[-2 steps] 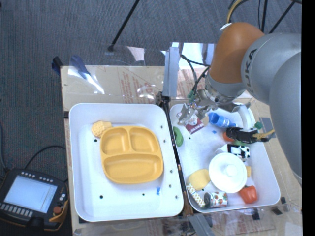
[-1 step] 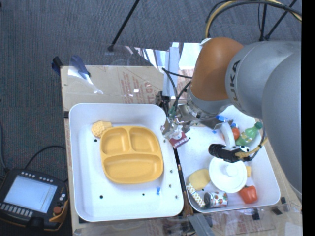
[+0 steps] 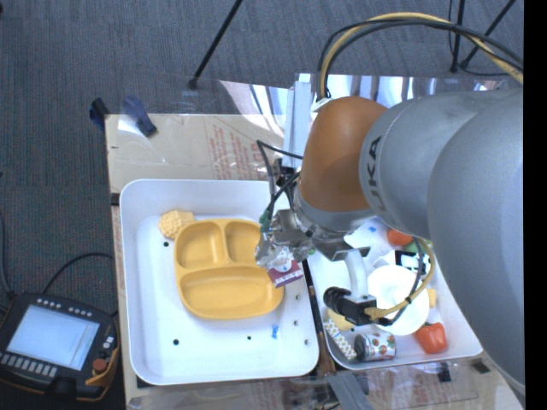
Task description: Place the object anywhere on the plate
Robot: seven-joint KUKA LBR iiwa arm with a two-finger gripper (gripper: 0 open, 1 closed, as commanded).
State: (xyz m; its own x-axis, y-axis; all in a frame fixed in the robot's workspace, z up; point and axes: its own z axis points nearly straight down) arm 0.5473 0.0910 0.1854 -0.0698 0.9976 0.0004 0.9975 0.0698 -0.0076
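Camera view looked down on 2 white bins. The pincer (image 3: pixel 275 253) hung over the left bin (image 3: pixel 149 314), at the right rim of the yellow plate (image 3: pixel 224 293). I could not tell how far open the pincer was, or if it had hold of anything. A small dark red packet (image 3: pixel 287 273) with a white patch sat just under the pincer, touching the plate's right rim. I could not tell if it lay on the plate or just beside it. The plate had 3 hollows, 2 small and 1 long, all to the left of the pincer. A bumpy yellow toy (image 3: pixel 175 222) sat farther left, touching the plate's far corner. A tiny blue bit (image 3: pixel 275 331) lay on the bin floor, nearer the camera than the pincer.

The right bin (image 3: pixel 410 363) lay to the right of the pincer. It held a white round dish (image 3: pixel 402 301), a red-orange pepper (image 3: pixel 432 337), a small can (image 3: pixel 376 346) and a spotted strip (image 3: pixel 338 342). The can's label was too small to read. The grey arm (image 3: pixel 453 169), above and right of the pincer, had the letters "UKA" on it. Red writing on the cardboard (image 3: pixel 214 148) behind the bins was too faint to read.
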